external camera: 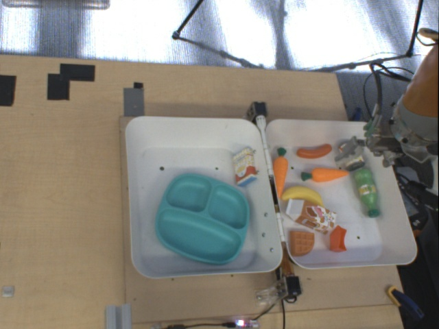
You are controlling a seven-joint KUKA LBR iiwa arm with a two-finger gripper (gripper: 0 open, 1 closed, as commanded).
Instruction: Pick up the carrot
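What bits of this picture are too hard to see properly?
- Pincer, camera view: small and blurry, so open or shut is unclear.
- Arm: cut off by the right edge.
- Carton in the left bin: print too small to read.
- Packet by the banana: label too small to read.
- Two carrots: which one is meant is unclear.
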